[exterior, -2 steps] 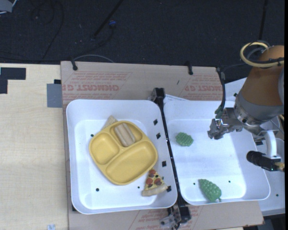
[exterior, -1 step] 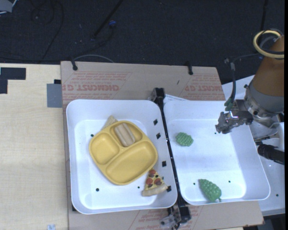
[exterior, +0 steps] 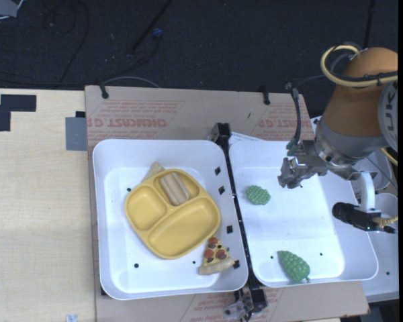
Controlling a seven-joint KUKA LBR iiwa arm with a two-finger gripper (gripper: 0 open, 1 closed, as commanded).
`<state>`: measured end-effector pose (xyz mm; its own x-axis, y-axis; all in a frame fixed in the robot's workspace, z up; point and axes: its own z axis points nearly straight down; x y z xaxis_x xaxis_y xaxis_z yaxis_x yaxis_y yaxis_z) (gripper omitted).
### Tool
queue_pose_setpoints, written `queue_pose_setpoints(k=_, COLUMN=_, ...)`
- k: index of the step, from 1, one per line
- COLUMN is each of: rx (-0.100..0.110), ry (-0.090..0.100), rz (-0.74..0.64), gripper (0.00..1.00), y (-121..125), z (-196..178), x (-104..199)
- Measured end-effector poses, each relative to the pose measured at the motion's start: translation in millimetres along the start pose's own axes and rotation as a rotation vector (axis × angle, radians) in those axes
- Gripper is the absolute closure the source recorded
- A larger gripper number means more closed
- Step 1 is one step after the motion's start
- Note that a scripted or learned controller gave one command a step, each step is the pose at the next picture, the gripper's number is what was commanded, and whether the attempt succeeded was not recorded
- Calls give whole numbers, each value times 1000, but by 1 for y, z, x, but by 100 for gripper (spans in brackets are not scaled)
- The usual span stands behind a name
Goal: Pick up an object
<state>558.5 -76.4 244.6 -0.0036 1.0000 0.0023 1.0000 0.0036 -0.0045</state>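
Observation:
In the right bin (exterior: 322, 247) lie two green toys: a small round knobbly one (exterior: 258, 194) near the left wall and a longer grape-like bunch (exterior: 294, 265) at the front. My gripper (exterior: 291, 178) hangs over the right bin's upper middle, to the right of the round green toy and apart from it. Nothing shows between its fingers. The left bin (exterior: 114, 260) holds a yellow divided plate (exterior: 172, 213) with a tan sausage-like piece (exterior: 175, 188) in its top compartment. A toy pizza slice (exterior: 215, 257) lies at the plate's lower right.
A black divider (exterior: 232, 206) separates the two bins. Cardboard (exterior: 161, 116) lies under and behind them. The arm's grey and orange wrist (exterior: 359, 106) stands over the right bin's far right corner.

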Motion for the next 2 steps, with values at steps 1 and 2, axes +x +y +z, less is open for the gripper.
queue_pose_setpoints(k=1, rx=1, ry=0, rz=0, gripper=100, y=7, z=14, x=48)
queue_pose_setpoints(k=2, rx=-2, ry=-2, rz=0, gripper=100, y=15, z=6, x=94)
